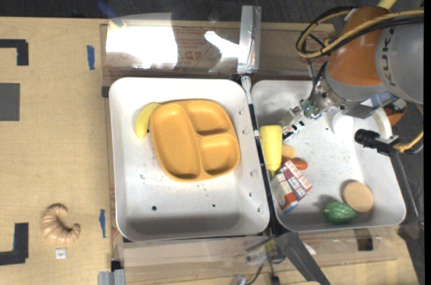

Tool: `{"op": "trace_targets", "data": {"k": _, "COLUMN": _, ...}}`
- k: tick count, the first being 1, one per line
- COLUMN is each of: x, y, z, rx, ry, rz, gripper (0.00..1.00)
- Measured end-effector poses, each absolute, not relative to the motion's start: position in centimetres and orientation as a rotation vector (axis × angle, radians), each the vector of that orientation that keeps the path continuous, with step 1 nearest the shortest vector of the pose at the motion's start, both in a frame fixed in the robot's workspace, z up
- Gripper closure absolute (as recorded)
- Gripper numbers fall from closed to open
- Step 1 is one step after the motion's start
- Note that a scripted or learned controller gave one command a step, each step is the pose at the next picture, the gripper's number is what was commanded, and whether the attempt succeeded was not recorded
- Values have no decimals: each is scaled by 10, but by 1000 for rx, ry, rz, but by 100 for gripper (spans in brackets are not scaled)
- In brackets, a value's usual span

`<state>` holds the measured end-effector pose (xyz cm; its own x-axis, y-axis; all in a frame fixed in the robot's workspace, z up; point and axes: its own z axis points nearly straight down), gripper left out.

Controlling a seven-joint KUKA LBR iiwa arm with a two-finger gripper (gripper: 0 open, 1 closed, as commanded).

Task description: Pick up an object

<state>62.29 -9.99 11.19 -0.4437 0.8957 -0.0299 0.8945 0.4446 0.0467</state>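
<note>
Looking down on the right-hand shallow white bin (385, 172), we take the yellow plastic block (271, 147) lying against that bin's left wall as the likeliest thing to pick. The two-finger gripper (308, 108) hangs over the bin's upper part, below the grey arm with its orange band (355, 54), and the wrist hides its tip, so we cannot tell whether it is parted or closed; nothing shows between it.

From the gripper, the yellow block lies down and to the left in the view, near but not under it. Its long axis runs almost straight up and down the picture, parallel to the bin's left wall, with its upper end the one nearer the gripper. We judge that a grasp across the short width would suit, though the wall just beside it leaves little room on that side.

Below the block, still along the left wall, a small orange piece (293, 160) touches or nearly touches its lower end, and a red-and-white printed packet (291, 185) lies tilted beneath that. Toward the bin's lower right corner sit a round tan disc (357, 195) and a green lumpy toy (339, 211), just beside each other and well apart from the gripper.
</note>
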Motion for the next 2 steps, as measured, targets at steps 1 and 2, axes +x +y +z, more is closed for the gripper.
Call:
{"op": "trace_targets", "data": {"k": 1, "x": 559, "y": -72, "z": 189, "rx": 1620, "ry": 2681, "rz": 8, "gripper": 0}}
{"op": "trace_targets", "data": {"k": 2, "x": 551, "y": -100, "z": 89, "rx": 1812, "ry": 2557, "rz": 8, "gripper": 0}}
